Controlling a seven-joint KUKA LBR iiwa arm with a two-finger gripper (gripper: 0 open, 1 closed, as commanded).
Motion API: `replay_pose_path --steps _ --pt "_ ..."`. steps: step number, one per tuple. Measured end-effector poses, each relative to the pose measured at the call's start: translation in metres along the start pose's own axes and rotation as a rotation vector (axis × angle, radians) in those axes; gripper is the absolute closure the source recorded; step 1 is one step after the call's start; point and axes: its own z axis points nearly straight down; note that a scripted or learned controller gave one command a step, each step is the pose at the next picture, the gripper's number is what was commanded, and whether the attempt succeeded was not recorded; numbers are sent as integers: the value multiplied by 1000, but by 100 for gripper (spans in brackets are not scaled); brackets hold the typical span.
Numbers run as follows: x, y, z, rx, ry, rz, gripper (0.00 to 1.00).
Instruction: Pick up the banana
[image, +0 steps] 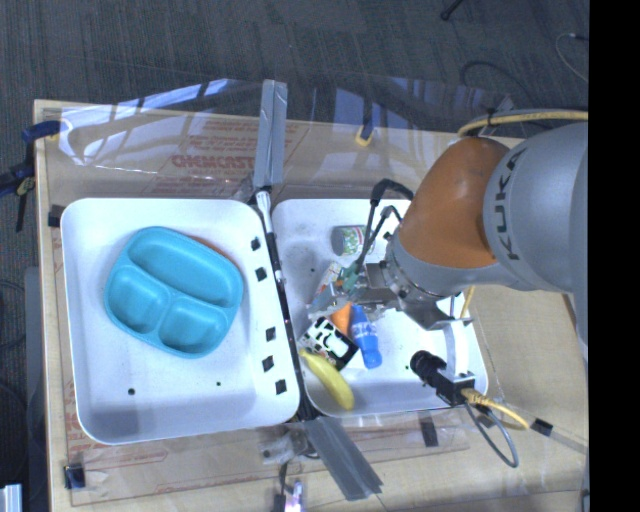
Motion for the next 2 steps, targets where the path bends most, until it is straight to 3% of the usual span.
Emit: replay_pose_path --steps 1,2 --pt "-1 -8 63 -19 -5 -22 0" --pt "-19 -12 91 -21 -22 -266 0"
